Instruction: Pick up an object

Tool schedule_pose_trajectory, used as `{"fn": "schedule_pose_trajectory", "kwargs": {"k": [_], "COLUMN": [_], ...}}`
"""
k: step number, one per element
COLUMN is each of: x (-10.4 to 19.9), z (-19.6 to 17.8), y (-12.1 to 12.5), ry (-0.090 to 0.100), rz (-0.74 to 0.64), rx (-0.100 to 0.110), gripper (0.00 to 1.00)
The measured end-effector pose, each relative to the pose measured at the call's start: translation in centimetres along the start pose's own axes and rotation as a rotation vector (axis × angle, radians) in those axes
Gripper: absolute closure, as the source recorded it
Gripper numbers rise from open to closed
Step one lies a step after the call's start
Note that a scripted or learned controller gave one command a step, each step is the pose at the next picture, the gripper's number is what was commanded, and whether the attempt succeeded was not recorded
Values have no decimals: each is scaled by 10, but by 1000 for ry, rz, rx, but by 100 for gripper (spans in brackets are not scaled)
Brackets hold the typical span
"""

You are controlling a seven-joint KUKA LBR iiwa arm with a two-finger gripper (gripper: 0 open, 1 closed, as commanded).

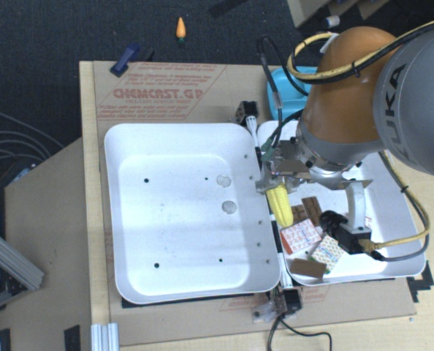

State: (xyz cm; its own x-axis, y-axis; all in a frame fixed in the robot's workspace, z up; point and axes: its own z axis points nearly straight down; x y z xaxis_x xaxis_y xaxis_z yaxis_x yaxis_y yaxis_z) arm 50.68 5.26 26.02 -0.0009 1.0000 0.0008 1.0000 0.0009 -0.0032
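Note:
My gripper (274,175) hangs over the left edge of the right bin (392,196), under the big orange and grey wrist, which hides much of that bin. Just below the gripper lies a yellow corn-shaped object (280,205), close to or touching it; I cannot tell if it is held. Beside it sit a dark brown piece (310,210), a red-and-white patterned packet (299,236), a second patterned packet (325,252) and a brown block (308,269).
The left bin (129,196) is white with two small round marks on its floor. Brown board (166,93) lies behind the bins. A blue thing (284,86) shows behind the arm. On the dark floor beyond lie a blue object (126,59) and a small orange piece (180,28).

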Motion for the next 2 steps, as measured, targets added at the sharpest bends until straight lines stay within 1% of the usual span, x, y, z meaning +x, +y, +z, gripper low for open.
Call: {"fn": "schedule_pose_trajectory", "kwargs": {"k": [1,2], "x": [17,-31], "z": [-2,16], "y": [0,42], "ry": [-1,-1], "rz": [0,2], "rx": [-2,-4], "gripper": [100,100]}}
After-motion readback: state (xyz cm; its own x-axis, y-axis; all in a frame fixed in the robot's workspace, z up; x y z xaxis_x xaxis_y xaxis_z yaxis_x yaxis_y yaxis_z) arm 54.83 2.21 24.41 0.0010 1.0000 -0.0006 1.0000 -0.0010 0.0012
